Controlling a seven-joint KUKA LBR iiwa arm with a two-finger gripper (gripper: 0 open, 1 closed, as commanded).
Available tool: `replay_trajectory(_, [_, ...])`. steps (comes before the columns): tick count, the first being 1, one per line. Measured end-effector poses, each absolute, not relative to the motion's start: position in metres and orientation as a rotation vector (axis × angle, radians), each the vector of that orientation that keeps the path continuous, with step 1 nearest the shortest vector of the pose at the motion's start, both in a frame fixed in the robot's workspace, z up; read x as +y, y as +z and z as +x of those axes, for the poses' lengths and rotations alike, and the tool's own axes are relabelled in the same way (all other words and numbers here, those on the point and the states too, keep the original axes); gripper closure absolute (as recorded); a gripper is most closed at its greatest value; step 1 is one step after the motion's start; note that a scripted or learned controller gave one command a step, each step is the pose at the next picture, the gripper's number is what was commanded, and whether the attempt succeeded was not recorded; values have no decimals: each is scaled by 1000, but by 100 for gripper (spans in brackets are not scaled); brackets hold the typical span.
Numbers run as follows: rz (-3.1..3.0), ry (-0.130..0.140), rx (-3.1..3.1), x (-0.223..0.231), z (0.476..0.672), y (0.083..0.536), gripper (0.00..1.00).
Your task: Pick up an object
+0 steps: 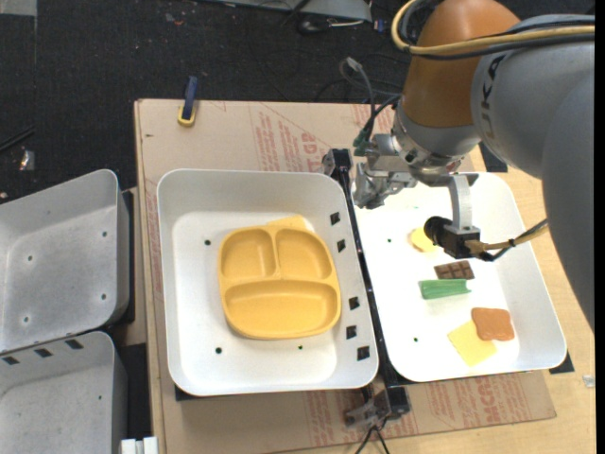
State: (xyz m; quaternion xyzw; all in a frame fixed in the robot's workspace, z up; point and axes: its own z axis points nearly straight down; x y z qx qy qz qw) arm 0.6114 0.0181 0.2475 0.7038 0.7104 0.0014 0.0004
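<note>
Object: any of 5 small pieces in the right bin (529,253) would do. All look like light, rigid toy-food plastic. None looks fragile, but they are probably slick on the smooth white floor.

- Yellow chunk (420,241): at 10 o'clock from bin centre and nearest the arm. It is small and rounded, so it may squirt out of a pinch.
- Brown block (454,270): near centre, flat, with a ribbed, chocolate-like top.
- Green bar (444,288): just at 6 o'clock of the brown block. It is long and narrow with straight sides. This looks like the best grasp: pinch across the short width at mid-length.
- Orange-brown slab (492,323): at 4 o'clock, with rounded corners and a matte face.
- Yellow square (469,344): at 5 o'clock, touching the slab's 7 o'clock edge. It is thin and lies flat, so it looks hardest to get under.

Left bin (180,253) holds a glossy yellow 3-compartment plate (280,284). It is stiff and wide, so only its rim could be gripped.

Fingers (373,187) are over the right bin's 11 o'clock corner, well apart from the green bar. I can't tell how far open they are, and nothing shows between them.

Both bins sit on printed cardboard on the desk (246,140).
</note>
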Motion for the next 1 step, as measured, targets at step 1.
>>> replay_trajectory(1, [2214,0,2232,73,609,234,100])
